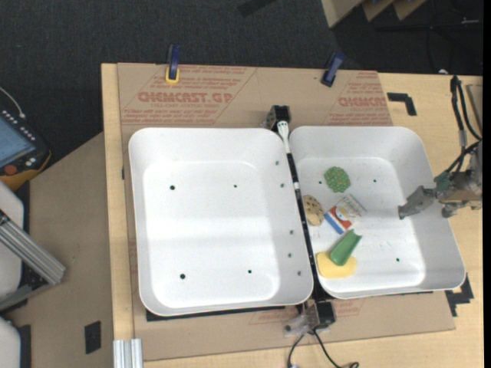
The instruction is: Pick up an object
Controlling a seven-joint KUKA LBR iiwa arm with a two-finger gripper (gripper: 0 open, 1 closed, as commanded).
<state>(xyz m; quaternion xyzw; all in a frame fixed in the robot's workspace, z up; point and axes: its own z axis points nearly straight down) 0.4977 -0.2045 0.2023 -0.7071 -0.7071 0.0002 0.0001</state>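
Fingers (405, 208) hover over the right bin (437, 259); spread or pressed together cannot be told. Green block (345, 246), on yellow piece (337, 266), lies apart, toward the left bin (146, 205).

We observe bright, even overhead lighting. The left bin (207, 221) shows mild glare across its floor, with soft shadows along its walls. The dark floor (115, 14) stays dim. Small objects appear slightly soft; resolution is low.
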